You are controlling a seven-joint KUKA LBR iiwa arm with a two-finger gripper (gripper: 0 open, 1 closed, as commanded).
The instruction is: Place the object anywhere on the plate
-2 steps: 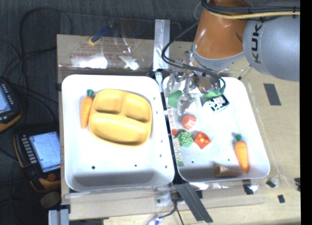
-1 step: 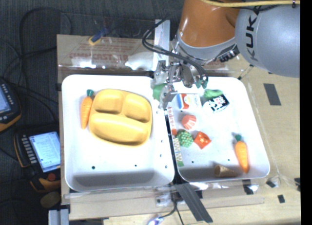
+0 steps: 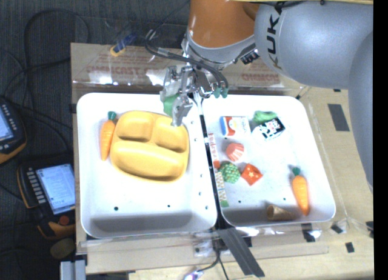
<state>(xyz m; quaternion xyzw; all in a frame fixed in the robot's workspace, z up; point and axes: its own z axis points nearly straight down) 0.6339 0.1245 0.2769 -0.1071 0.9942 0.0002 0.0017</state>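
The arm reaches in from the right and hangs over the far edge of the bins, near where the 2 meet. Its gripper points down at the far right corner of the plate. Something green sits against the fingers, but whether it is a held object or part of the tool is unclear, and I cannot tell if the fingers are released or clenched.

The plate is yellow, with 3 compartments, and lies in the left bin, toward its far side. A carrot lies just beside the plate's left edge, stem end pointing away from the camera, on the bin floor and not on the plate.

The right bin holds the other items. A small carton sits near the far side, with a black-and-white piece beside it and a green piece touching that one. Nearer the middle are a red-and-white piece, a green-and-red ball and a red block, close together. A second carrot lies toward the right wall, and a brown piece rests near the front edge.
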